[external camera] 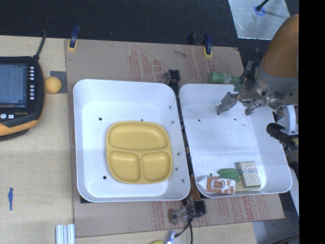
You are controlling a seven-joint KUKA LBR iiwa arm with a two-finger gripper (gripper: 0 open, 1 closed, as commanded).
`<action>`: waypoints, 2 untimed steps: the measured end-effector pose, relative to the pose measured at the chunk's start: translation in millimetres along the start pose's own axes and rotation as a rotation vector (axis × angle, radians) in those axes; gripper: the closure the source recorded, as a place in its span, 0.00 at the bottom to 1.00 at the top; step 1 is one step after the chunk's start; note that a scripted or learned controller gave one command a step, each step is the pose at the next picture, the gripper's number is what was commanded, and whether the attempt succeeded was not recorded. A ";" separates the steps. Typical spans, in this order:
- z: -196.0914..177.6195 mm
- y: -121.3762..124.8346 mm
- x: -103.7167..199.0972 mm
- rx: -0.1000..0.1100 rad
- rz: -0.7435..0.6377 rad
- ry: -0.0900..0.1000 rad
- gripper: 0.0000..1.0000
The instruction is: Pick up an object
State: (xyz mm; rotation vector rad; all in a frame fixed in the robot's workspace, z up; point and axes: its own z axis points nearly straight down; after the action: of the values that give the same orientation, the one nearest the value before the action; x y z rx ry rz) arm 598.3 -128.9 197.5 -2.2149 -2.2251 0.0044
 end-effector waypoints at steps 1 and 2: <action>106.8 14.1 -30.3 0.003 0.000 0.000 0.00; 105.0 58.5 -27.0 -0.002 0.002 0.001 0.00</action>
State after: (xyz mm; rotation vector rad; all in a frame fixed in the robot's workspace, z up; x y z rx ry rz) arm 656.5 -155.6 92.3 -2.2171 -2.2233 0.0008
